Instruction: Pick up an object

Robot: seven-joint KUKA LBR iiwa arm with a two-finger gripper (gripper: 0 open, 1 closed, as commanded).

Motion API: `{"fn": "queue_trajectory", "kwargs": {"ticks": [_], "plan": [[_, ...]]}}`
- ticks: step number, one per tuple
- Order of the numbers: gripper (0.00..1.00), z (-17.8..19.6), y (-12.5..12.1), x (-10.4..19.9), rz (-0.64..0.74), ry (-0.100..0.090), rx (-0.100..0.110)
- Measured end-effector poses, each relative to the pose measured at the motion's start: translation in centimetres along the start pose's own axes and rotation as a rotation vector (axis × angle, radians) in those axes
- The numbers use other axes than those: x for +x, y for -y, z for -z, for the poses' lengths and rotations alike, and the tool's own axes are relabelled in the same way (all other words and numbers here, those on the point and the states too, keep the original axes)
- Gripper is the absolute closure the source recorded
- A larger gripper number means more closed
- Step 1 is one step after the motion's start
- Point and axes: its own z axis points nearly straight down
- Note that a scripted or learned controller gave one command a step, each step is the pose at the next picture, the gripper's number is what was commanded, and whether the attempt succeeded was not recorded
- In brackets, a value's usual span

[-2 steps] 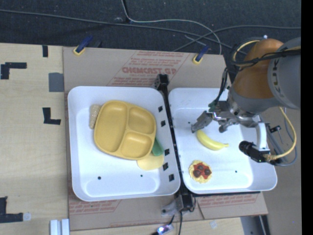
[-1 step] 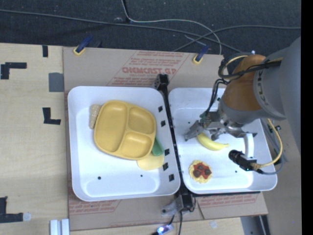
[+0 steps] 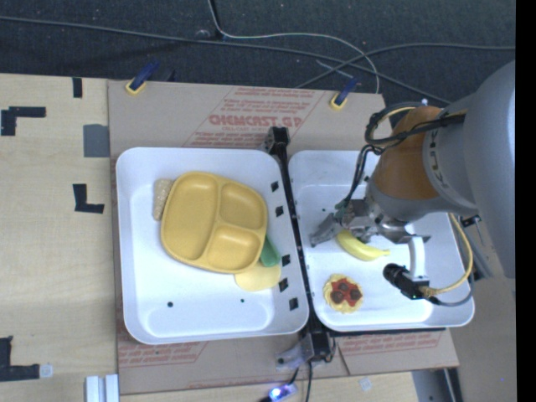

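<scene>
In the right bin (image 3: 435, 312) lies a yellow banana (image 3: 362, 247), just left of the bin's middle. My gripper (image 3: 331, 229) hangs low over the bin floor, right by the banana's upper left end; whether it touches the banana is unclear. A small round tart with red topping (image 3: 343, 292) sits below the banana near the front wall. The grey arm with its orange band (image 3: 406, 162) reaches in from the right above them.
The left bin (image 3: 138, 224) holds a yellow divided plate (image 3: 213, 222), a tan piece (image 3: 161, 198) under its left edge, a green piece (image 3: 270, 254) and a pale yellow piece (image 3: 258, 277) at its lower right. A black divider (image 3: 289, 224) separates the bins. Cables run behind.
</scene>
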Motion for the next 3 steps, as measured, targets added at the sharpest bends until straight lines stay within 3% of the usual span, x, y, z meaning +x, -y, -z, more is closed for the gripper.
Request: {"fn": "queue_trajectory", "kwargs": {"ticks": [1, 3], "plan": [[1.0, 1.2, -0.1, 0.0, 0.0, 0.001, -0.003], [1.0, 11.0, 0.5, 1.2, 0.0, -0.002, -0.003]]}}
